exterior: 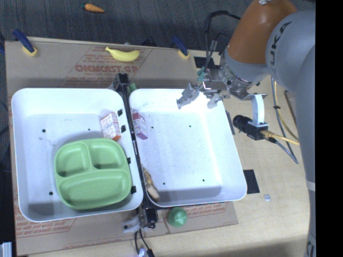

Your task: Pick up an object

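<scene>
My gripper [201, 99] hangs over the far edge of the right bin [214, 159], its two fingers spread apart with nothing between them. A small red-and-white carton [139, 124] lies at the right bin's left wall, well to the left of the gripper. In the left bin [32, 116] rests a green divided tray [94, 171], and a second red-and-white carton [110, 125] sits just beyond it. A small tan object [150, 186] lies in the right bin's near left corner.
A yellow banana [123, 53] lies on the cardboard behind the bins. A green ball [177, 216] sits on the cardboard in front of the right bin. An orange carrot [94, 7] lies on the floor at the back. Blue clamps [25, 42] hold the cardboard.
</scene>
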You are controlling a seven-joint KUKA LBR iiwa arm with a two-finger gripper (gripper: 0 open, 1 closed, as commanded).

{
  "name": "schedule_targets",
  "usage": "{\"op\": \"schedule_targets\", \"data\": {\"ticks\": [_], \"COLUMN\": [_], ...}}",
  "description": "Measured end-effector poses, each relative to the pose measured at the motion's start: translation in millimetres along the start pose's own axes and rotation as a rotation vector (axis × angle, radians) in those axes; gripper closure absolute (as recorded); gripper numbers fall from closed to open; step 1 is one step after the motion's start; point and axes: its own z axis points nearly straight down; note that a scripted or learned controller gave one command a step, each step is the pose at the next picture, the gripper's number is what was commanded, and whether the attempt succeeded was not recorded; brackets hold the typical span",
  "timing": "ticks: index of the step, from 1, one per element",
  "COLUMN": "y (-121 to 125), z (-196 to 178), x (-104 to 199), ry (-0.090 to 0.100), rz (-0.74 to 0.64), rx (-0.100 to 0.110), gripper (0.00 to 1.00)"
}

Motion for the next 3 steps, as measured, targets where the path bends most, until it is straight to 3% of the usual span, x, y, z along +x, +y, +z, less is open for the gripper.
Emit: {"op": "schedule_targets", "data": {"ticks": [1, 2, 3], "y": [-65, -18, -92], "z": [94, 116, 180], "x": [-53, -88, -88], "ry": [-0.001, 0.0, 0.001], "rz": [0.001, 0.001, -0.001], "rx": [0.002, -0.001, 0.001], "gripper": [0.0, 0.0, 0.0]}}
